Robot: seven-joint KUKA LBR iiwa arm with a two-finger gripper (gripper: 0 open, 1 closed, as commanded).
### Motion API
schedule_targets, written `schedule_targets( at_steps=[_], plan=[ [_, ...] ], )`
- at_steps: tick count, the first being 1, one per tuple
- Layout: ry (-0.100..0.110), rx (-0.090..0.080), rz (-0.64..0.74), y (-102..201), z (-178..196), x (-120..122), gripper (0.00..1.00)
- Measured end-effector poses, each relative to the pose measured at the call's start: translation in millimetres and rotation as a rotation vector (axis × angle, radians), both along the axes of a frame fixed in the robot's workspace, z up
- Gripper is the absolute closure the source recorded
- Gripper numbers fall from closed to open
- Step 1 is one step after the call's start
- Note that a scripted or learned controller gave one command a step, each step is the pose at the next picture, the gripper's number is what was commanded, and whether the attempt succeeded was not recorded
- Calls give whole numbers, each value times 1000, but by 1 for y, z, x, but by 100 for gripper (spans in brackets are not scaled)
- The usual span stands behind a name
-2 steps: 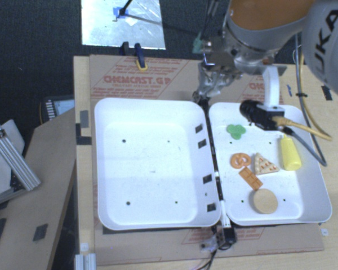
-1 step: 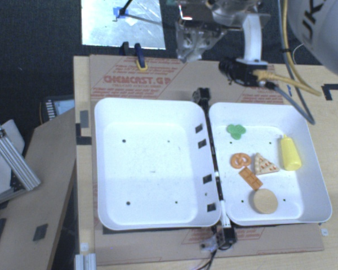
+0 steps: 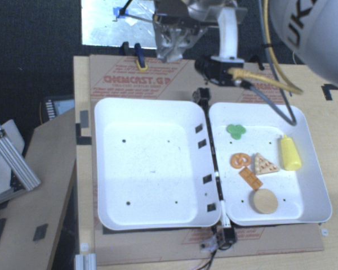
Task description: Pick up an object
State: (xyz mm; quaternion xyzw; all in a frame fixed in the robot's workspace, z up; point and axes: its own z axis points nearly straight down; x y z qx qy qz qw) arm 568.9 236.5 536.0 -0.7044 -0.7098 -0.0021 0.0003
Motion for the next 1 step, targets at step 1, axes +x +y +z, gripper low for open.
schedule_targets(
  at_steps=[1],
  plan=[
    [3, -3, -9, -49, -1, -66, 100]
  ],
)
